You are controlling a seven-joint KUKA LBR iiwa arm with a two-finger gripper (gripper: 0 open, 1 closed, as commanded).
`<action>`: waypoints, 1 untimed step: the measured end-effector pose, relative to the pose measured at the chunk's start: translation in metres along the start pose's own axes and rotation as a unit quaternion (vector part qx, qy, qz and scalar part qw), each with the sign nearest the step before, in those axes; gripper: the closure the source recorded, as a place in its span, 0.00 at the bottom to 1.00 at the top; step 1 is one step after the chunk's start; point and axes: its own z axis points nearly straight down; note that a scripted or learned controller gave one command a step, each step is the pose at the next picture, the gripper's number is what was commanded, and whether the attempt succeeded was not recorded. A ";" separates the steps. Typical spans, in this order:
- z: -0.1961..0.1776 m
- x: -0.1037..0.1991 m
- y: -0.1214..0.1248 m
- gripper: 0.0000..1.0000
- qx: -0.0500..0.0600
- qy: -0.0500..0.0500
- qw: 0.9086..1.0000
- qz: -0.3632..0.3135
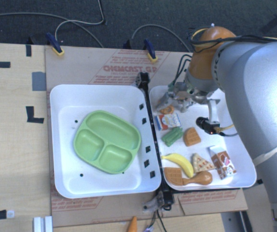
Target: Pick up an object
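Cardboard-covered tabletop bears two bins; tool hovers low over the right bin beside a small carton. Tool state cannot be determined; approach step, next move requires descent and closure on one item

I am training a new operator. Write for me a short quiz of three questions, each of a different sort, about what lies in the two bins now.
1. True or false: the green divided plate lies in the left bin.
2. Which item lies directly beside the banana in the right bin? A) pizza slice B) blue cup C) red spoon
3. Fill in: the gripper is over the ____ end of the right bin, near the small packet.

Key: 1 true; 2 A; 3 far
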 end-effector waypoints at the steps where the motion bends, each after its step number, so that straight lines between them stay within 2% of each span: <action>1: 0.000 -0.007 0.000 0.00 0.000 0.000 1.000 0.000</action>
